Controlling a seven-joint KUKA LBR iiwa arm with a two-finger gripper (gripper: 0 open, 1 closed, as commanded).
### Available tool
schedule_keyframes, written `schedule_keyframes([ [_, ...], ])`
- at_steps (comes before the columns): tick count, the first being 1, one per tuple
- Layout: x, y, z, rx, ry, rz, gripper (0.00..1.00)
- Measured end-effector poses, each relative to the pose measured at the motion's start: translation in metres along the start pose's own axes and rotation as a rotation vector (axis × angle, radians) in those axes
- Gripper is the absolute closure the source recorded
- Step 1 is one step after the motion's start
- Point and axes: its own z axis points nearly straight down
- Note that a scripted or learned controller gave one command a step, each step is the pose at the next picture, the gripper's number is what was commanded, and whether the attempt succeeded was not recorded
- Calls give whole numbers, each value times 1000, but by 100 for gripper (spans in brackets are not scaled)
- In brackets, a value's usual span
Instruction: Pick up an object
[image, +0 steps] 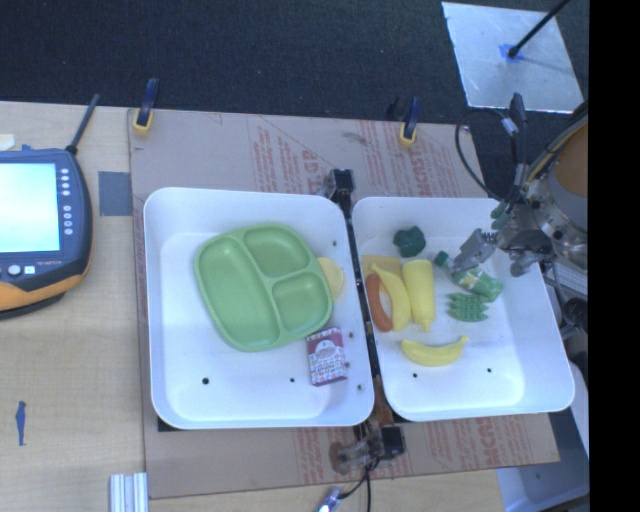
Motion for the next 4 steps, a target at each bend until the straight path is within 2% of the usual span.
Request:
schedule_keyframes([
  [1,-45,24,96,1,-2,0,0],
  [2,-58,35,184,2,0,0,0],
  [3,-23,2,184,1,-1,-1,0],
  [4,-24,2,173,1,-3,-4,100],
])
